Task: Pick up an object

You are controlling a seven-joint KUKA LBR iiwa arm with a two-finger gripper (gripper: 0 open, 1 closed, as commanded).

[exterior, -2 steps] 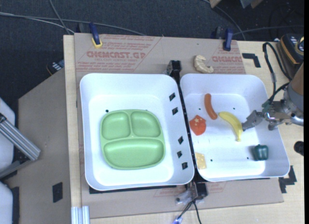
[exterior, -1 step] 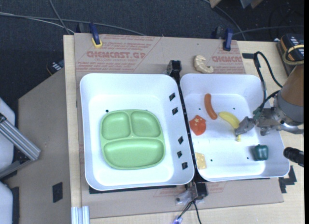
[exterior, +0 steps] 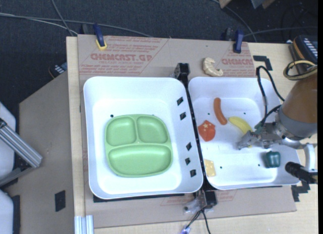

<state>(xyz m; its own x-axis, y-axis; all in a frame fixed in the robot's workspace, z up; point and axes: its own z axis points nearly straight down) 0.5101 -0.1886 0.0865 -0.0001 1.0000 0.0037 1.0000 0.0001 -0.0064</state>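
A: Where is the gripper (exterior: 246, 141)?
B: Low in the right bin (exterior: 237, 180), just below the banana (exterior: 240, 124). Whether it grasps anything, I cannot tell.
A: Room around?
B: The sausage (exterior: 220, 111) and strawberry (exterior: 207, 130) lie to its left; a teal cup (exterior: 272, 159) sits near the bin's right wall.

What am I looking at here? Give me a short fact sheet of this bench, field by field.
left bin: holds a green divided plate
right bin: sausage, banana, red strawberry-like toy, yellow cheese-like wedge, teal block
outside bins: pale croissant-like toy on the bench
end effector: low in the right bin, just below the banana
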